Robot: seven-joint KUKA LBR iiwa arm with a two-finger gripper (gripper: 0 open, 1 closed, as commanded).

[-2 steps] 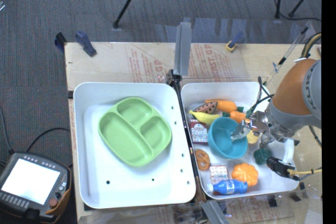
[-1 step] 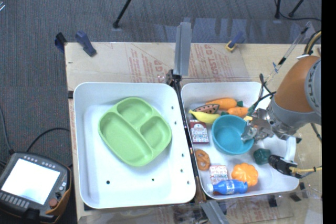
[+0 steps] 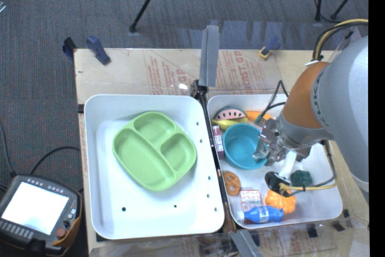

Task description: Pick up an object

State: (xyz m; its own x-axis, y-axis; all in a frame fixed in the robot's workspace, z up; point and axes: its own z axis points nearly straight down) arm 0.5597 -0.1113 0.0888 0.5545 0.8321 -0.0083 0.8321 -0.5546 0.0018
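My pincer (image 3: 268, 152) hung at the right rim of the blue bowl (image 3: 240, 145) in the right bin (image 3: 334, 201), its state not discernible to me; the bowl appeared light, rigid and smooth, best pinched across its thin rim.

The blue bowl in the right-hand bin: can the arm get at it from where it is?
Probably yes. The end effector hangs right at the blue bowl's near rim, and nothing lies across the bowl's open top, though toys crowd its far side.
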